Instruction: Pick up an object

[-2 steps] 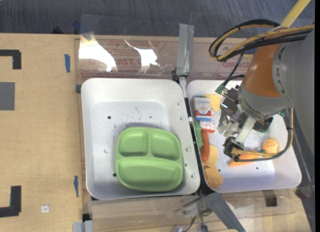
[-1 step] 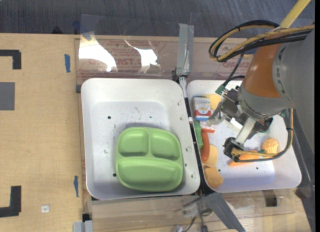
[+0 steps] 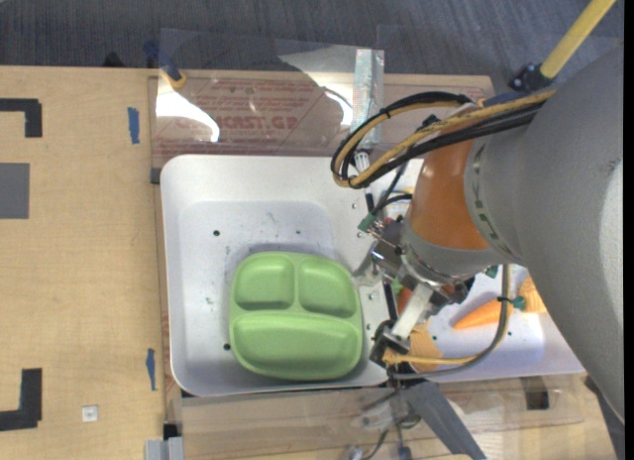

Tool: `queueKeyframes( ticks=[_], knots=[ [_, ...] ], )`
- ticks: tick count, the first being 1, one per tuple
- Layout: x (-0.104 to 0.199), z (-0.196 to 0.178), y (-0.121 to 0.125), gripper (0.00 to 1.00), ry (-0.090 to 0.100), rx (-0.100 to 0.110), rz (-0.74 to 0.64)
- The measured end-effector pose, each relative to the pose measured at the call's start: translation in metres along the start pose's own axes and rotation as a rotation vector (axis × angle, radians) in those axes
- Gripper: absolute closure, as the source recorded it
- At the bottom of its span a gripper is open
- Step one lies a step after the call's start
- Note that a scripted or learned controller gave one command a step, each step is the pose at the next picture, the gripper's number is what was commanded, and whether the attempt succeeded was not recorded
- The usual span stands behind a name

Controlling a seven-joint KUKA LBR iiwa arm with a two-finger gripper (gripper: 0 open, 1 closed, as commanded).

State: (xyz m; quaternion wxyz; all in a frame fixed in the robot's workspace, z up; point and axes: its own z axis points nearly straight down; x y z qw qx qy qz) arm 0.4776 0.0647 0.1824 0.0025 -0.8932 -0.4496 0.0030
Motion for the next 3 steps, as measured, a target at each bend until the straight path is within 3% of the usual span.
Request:
queueKeyframes(
  ticks=[1, 2, 3],
  knots=[
    [0.010, 0.060, 0.000, 0.00, -0.010, -0.037, 0.039],
    [0.010, 0.061, 0.000, 0.00, -0.010, -0.037, 0.039],
    [-0.018, -0.003, 0.015, 0.00, 0.003, -0.006, 0.221]
  ],
)
